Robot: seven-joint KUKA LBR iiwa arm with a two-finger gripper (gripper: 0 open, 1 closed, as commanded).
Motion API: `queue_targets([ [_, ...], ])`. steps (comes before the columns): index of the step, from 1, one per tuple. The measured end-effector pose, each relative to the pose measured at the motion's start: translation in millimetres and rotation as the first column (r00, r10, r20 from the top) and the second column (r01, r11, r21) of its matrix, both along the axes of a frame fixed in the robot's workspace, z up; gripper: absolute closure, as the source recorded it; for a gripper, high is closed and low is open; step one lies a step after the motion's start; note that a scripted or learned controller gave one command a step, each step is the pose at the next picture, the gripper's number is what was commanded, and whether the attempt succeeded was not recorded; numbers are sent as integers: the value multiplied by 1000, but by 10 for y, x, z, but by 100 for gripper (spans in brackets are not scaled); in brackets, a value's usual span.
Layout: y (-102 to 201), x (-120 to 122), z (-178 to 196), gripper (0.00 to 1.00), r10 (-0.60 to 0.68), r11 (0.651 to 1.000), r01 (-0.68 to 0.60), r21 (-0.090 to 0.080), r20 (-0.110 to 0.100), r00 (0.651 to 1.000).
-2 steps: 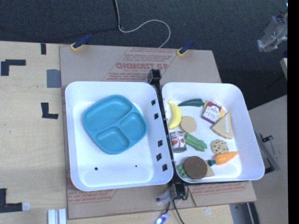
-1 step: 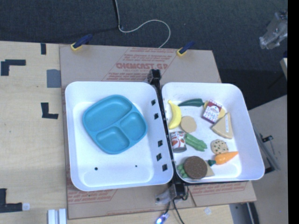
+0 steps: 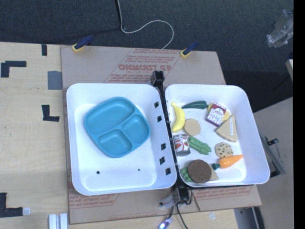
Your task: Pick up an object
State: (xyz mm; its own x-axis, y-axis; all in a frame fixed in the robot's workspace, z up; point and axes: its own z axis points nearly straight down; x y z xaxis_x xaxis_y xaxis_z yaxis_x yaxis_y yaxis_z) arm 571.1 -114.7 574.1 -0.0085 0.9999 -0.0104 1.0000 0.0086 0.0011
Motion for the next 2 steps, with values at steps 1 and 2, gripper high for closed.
queue_targets([
  [1,5,4,101,100,1,1000,-1,-1,0,1000],
  [2,11,9,201,100,2,1000,-2,-1,0,1000],
])
